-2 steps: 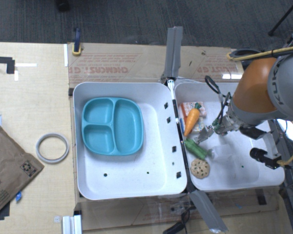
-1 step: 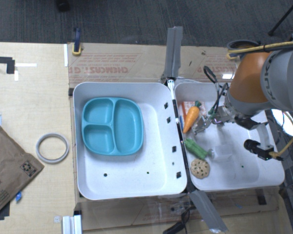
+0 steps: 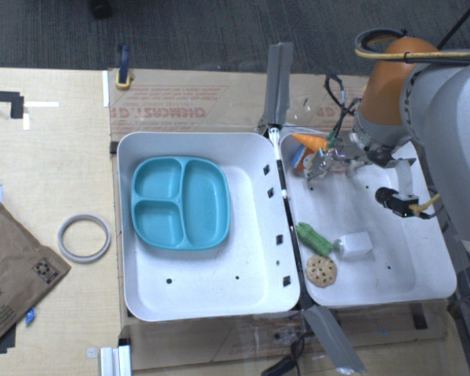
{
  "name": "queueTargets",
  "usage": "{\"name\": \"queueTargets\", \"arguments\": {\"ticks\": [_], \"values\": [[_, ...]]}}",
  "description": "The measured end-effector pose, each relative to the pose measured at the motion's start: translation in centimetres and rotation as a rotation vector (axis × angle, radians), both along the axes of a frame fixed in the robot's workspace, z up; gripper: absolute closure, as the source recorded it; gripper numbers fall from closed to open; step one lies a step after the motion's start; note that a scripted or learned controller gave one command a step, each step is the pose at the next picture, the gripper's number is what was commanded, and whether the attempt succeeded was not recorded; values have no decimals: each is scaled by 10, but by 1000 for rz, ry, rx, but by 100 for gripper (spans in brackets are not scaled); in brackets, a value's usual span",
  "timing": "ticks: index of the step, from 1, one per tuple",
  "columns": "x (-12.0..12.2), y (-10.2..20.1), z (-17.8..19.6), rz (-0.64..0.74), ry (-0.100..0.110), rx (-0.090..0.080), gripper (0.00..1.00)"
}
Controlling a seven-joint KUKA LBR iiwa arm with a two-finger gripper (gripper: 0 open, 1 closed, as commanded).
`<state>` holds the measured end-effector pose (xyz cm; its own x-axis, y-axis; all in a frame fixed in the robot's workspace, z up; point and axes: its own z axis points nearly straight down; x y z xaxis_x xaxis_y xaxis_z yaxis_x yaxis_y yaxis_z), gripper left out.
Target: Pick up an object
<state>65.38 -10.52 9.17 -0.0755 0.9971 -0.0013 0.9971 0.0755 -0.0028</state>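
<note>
My gripper hangs low over the far left corner of the right bin, under the grey arm with its orange band. Just left of it lie an orange carrot-like piece and a small blue object, close to or touching the gripper; I see nothing clearly held. Nearer the front of this bin lie a green pickle-shaped item, a speckled cookie and a white block.
A light blue divided plate lies in the left bin. A grey tape ring and a brown cardboard box sit on the bench to the left. Cables hang by the wrist.
</note>
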Motion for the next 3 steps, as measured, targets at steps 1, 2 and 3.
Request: {"name": "queueTargets", "arguments": {"ticks": [1,2,3], "values": [[3,-29,1,112,5,1,0],[2,4,0,166,8,0,0],[-50,-15,0,206,-2,1,0]]}}
